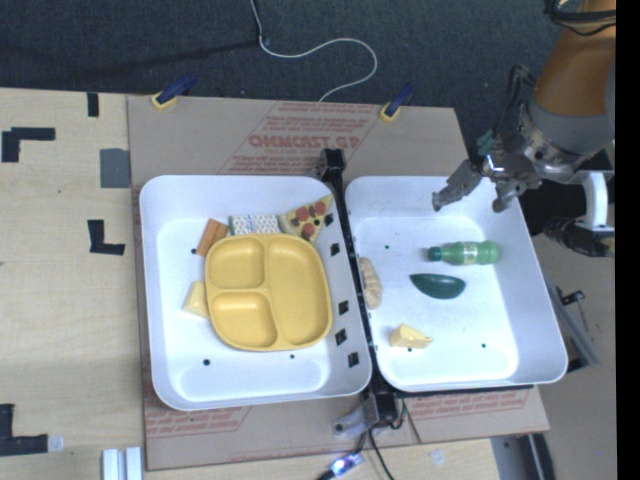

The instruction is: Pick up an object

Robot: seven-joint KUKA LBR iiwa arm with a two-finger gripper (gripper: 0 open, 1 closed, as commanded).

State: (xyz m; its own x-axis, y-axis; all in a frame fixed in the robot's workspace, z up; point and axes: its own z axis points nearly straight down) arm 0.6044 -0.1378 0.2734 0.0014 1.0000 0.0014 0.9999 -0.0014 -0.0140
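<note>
Gripper (pixel 478 189) hovers with fingers spread and holding nothing over the right bin's (pixel 535 343) far edge, apparently approaching; next it must drop onto the green bottle (pixel 465 254).

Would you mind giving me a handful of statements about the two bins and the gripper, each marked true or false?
1. The yellow divided plate lies in the left bin. True.
2. The green bottle stands upright in the right bin. False: it lies on its side.
3. The gripper has its fingers open and holds nothing. True: it hangs over the right bin's far edge, with both fingers spread apart.
4. The dark green object sits on the yellow divided plate. False: it lies in the right bin, just nearer the camera than the green bottle.
5. The pale yellow piece lies in the right bin. True.
</note>
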